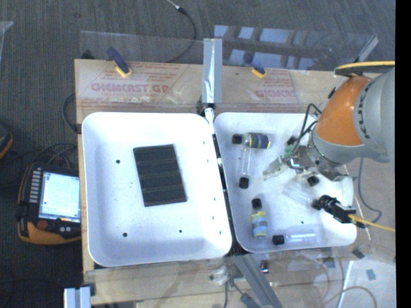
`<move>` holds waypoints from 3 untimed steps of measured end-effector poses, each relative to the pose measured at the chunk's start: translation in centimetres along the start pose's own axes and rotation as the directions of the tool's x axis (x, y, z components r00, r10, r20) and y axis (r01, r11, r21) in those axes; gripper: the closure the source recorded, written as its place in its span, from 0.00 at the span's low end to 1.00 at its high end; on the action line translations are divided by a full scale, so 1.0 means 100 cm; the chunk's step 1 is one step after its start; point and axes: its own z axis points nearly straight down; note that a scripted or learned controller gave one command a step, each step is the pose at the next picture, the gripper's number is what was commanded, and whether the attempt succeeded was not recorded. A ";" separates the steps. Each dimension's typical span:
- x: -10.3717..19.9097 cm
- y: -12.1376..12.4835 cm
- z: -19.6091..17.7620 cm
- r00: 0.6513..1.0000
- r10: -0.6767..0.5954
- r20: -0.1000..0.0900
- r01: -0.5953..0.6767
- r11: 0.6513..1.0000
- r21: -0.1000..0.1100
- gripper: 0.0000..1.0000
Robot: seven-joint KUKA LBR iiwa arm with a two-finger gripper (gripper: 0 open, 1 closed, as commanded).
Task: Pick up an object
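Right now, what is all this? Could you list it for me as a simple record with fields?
Setting: a bench bearing two shallow white bins side by side
Left bin: holds one dark ribbed slab, lying flat near the middle
Right bin: holds several small vials with black caps, among them one with a yellow label near the top and another lower down
Arm: grey with an orange band, reaching in from the right over the right bin
Gripper: low over the right bin; grip state unclear
Beside bench: a handheld screen unit on the floor at left

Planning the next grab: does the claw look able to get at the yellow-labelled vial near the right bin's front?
Probably yes: the vial lies uncovered, with nothing between it and the claw.
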 end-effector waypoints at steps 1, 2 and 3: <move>0.009 0.069 0.004 0.995 -0.099 0.008 0.099 0.995 0.001 0.00; 0.054 0.094 0.006 0.992 -0.127 0.014 0.126 0.991 0.041 0.00; 0.073 0.054 0.003 0.988 -0.153 0.008 0.152 0.988 0.006 0.00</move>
